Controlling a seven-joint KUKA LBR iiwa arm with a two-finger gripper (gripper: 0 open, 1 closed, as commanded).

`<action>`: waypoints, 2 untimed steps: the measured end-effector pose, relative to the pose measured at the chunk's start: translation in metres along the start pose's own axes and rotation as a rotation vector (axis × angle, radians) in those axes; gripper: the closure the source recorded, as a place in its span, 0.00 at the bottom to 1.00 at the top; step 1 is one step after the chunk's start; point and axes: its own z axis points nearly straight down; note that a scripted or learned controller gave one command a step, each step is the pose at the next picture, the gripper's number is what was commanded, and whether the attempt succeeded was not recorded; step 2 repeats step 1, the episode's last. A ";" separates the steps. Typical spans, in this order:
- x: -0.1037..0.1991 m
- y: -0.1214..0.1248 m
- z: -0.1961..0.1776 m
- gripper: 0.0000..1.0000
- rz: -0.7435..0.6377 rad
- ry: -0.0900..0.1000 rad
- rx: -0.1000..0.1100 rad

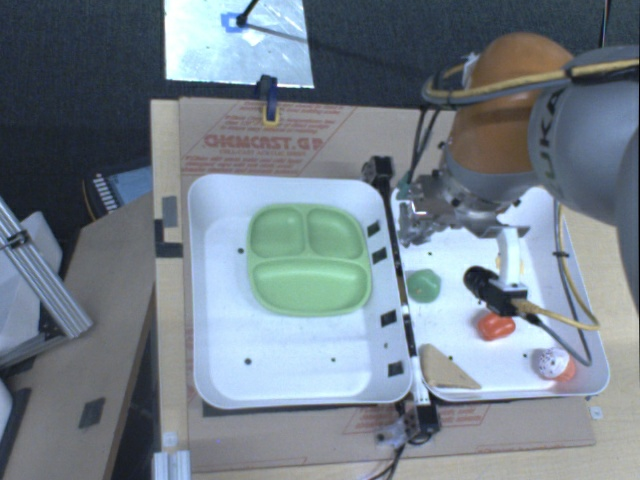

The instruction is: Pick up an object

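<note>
Right bin (585,353), 4 loose items
1. Small green rounded lump (424,286): left half of the bin, near the wall shared with the other bin, just below the gripper (410,226) in the view and apart from it. Nothing lies on or against it, and there is bare white floor on every side
2. Red-orange piece (493,326): right of the lump and nearer the front, mid-bin, with open floor between the 2
3. Tan wedge (447,368): front-left corner, close to the front wall, well apart from the lump
4. White-and-orange ball (550,364): front-right corner, near the rim

Gripper: over the back-left part of the right bin, close beside the shared wall. No item is seen in its grasp, and how far it is open cannot be told. The grey arm with its orange band (510,88) hides the back of this bin

Left bin (215,368): 1 green divided plate (308,260) with 3 compartments lies near the middle, with bare floor all round. Black clips (380,258) line the shared wall

Both bins sit on a cardboard sheet (270,138) with red print
</note>
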 end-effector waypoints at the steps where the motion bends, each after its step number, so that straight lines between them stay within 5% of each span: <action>1: 0.054 -0.010 -0.004 1.00 0.001 -0.001 -0.001; 2: 0.054 -0.010 -0.004 1.00 0.001 -0.001 -0.001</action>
